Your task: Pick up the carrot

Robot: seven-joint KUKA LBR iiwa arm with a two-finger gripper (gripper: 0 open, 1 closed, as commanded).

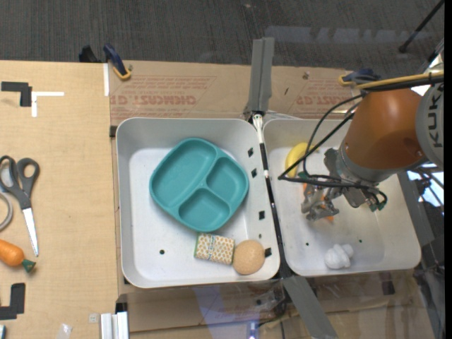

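Note:
The carrot [325, 207] shows as small orange patches in the right bin [395, 249], mostly covered by the gripper. My gripper [320, 205] hangs low over the middle of that bin under the orange-banded wrist, its grey fingers [309, 202] standing on either side of the orange patches and closed on them. Whether the carrot is off the bin floor I cannot tell.
A yellow item [296, 157] lies at the right bin's back left and a white lump [339, 256] near its front. The left bin [134, 224] holds a teal divided plate [200, 183], a patterned block [215, 248] and a tan ball [248, 257]. Scissors [21, 193] and an orange toy [10, 254] lie on the bench.

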